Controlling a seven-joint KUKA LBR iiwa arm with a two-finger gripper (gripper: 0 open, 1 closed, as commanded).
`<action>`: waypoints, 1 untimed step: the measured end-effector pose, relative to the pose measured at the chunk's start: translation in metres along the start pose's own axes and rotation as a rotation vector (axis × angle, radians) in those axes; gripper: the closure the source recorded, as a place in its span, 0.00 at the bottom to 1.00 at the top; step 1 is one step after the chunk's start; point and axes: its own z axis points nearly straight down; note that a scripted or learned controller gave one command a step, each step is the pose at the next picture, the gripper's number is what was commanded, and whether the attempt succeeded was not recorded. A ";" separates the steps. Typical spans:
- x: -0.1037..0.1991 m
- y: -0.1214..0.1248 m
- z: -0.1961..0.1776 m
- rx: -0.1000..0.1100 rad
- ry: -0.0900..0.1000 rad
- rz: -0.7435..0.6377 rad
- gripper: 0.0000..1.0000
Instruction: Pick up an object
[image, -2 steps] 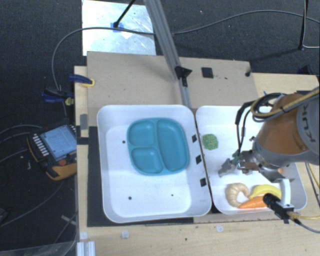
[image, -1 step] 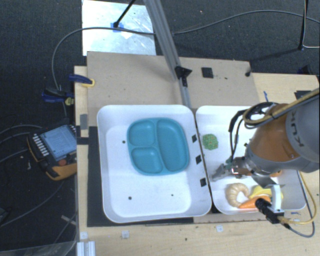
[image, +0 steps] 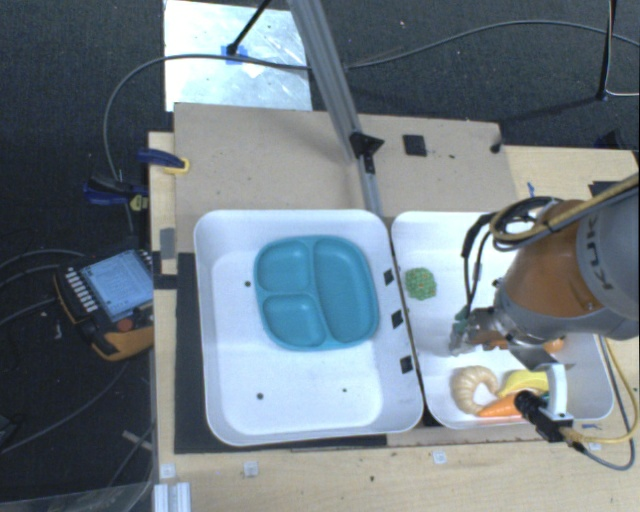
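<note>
We judge the pick to be in its approach step: the arm (image: 560, 270) reaches in from the right and hangs over the right bin (image: 440, 235), with nothing lifted yet as far as we can see. The gripper (image: 467, 335) sits at the left end of the orange wrist, low over the middle of that bin, but it shows as a small dark cluster and we cannot tell how it is set or whether it has anything in it.

The candidates for the pick lie in the right bin. Toward the near edge we see a pale croissant-like piece (image: 472, 385), with a yellow piece (image: 524, 382) just right of it and an orange carrot-like piece (image: 496, 408) touching its near side; the three are bunched together. They lie just nearer to us than the gripper and slightly to its right, close but seemingly apart from it. A green broccoli-like piece (image: 420, 284) lies alone farther back and to the left of the gripper, with bare bin floor around it.

The left bin (image: 300, 400) holds a blue divided plate (image: 316, 292), well apart from the arm.

For the next move we think the gripper must settle over one piece and come down on it. The green piece looks the easier target, since it stands clear of neighbours; the near cluster risks a pinch on two things at once or a push against the bin wall.
</note>
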 end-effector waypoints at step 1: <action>0.000 -0.003 -0.062 0.006 0.000 -0.002 1.00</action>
